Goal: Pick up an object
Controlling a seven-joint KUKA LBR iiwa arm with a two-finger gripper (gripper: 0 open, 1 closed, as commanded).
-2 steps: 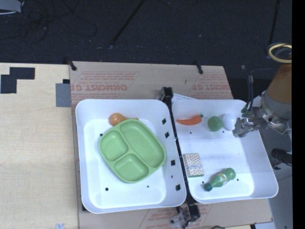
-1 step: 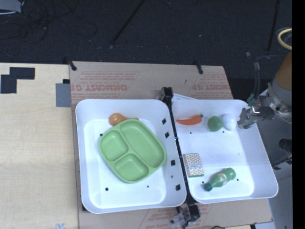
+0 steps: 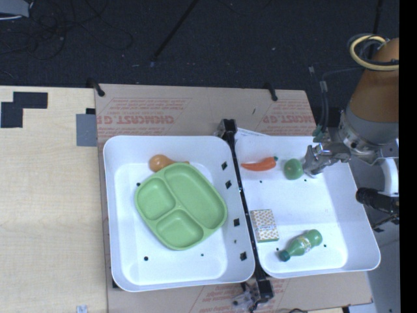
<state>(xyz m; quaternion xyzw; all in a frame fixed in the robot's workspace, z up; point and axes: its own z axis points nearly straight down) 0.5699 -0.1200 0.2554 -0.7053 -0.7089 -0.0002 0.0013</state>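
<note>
In the right bin lie an orange carrot, a small green round fruit, a patterned card box and a green bottle. My gripper hangs low over the bin's far part, just right of the green fruit and close to it. Nothing shows between its fingers. The left bin holds a green divided plate with an orange fruit half hidden behind its far edge.
A black divider runs between the two bins. Cardboard lies under them. The grey arm with its orange band comes in from the right, above the right bin's far corner.
</note>
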